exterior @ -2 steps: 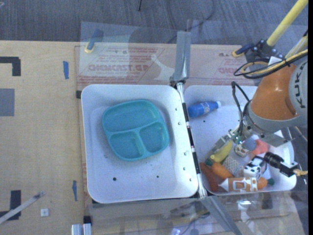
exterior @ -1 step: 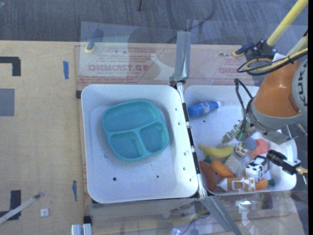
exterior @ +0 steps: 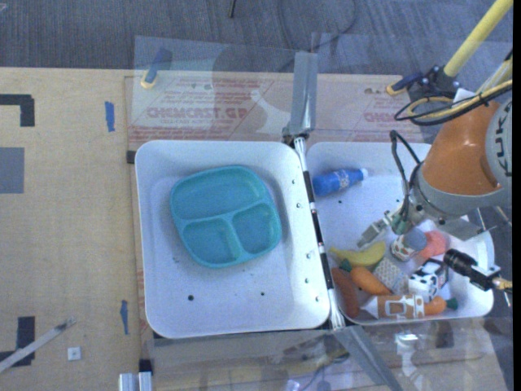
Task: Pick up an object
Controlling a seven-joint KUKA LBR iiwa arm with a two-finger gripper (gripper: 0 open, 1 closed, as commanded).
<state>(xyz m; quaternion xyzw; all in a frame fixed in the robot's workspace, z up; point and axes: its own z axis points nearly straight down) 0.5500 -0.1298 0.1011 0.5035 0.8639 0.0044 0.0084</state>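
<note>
My gripper (exterior: 387, 239) hangs low in the right bin (exterior: 358, 206), its fingers spread open with nothing between them. Just below it lies a yellow banana (exterior: 363, 256). An orange carrot (exterior: 371, 281) rests in front of the banana. A grey-blue piece (exterior: 416, 239) and a salmon-pink piece (exterior: 436, 243) sit right beside the gripper, partly hidden by the wrist. A blue bottle (exterior: 337, 180) lies on its side at the bin's back left, apart from the gripper.
A teal divided plate (exterior: 226, 216) lies in the left bin (exterior: 163, 300). Along the right bin's front are a grey mesh item (exterior: 391, 275), a black-and-white toy (exterior: 423, 283) and an orange-and-white bottle (exterior: 406, 305). Cables (exterior: 423, 108) hang behind the arm.
</note>
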